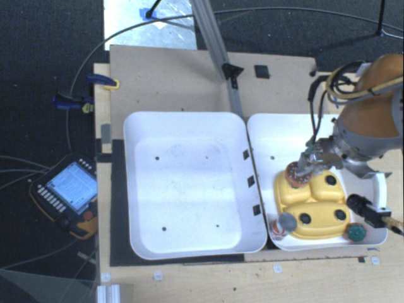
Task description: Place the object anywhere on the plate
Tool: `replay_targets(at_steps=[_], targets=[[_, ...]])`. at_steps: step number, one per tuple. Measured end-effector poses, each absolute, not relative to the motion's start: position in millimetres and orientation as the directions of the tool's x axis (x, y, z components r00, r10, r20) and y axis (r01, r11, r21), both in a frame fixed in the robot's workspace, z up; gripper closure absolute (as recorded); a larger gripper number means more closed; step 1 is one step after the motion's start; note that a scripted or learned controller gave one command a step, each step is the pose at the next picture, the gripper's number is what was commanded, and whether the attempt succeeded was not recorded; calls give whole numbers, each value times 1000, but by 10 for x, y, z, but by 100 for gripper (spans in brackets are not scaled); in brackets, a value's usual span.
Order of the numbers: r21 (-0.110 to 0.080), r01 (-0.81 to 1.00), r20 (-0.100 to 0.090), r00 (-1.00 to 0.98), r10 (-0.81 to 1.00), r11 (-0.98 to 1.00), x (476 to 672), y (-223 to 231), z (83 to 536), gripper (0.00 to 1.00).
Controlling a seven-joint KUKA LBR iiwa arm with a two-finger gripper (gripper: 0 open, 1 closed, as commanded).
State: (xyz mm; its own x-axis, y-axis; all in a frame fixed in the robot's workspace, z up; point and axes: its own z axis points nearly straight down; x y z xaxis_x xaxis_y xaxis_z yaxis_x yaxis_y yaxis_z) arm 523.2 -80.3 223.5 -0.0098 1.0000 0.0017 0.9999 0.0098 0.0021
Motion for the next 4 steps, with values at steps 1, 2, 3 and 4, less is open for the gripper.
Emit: replay_targets(at_steps=[1,2,3,4], targets=[[1,1000,3,-11,1000,11,5282,-229,2146,100],[2,1000,2,-10,1000,10,5372,217,2120,100],[3,1000,3,-11,1000,11,5458,806,2260,100],[1,1000,2,-10,1000,10,5462,1345,2160,100]])
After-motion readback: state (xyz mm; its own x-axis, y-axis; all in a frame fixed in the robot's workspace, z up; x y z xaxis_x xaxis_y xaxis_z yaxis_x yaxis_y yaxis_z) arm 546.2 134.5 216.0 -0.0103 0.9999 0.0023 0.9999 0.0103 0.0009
